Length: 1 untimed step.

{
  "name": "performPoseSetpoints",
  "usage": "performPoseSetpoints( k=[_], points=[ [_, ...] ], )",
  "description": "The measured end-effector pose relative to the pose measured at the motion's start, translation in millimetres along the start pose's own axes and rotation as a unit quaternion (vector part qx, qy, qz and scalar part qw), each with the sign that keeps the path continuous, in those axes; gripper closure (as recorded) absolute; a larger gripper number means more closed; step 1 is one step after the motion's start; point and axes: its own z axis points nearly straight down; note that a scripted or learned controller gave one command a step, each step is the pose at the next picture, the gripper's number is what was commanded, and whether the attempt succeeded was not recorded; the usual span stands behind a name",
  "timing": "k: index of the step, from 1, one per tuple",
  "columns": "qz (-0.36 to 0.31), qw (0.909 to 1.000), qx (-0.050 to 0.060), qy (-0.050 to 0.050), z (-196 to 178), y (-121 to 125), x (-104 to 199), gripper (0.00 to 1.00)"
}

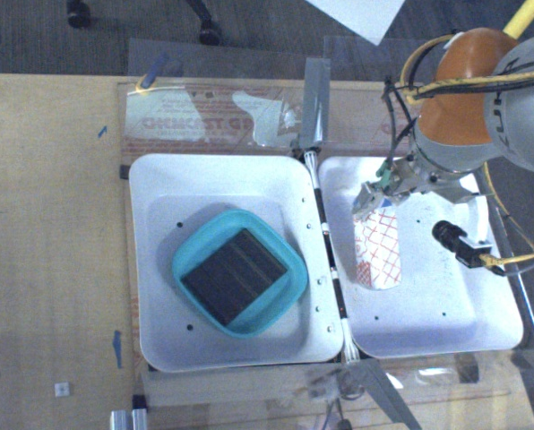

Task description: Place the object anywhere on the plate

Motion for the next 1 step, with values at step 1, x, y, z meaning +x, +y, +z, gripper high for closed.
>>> performPoseSetpoints(
  k=[1],
  points=[
    [-0.122, 0.9926, -0.001, -0.001, -183.4, 59.0, -33.8, 1.00]
  ],
)
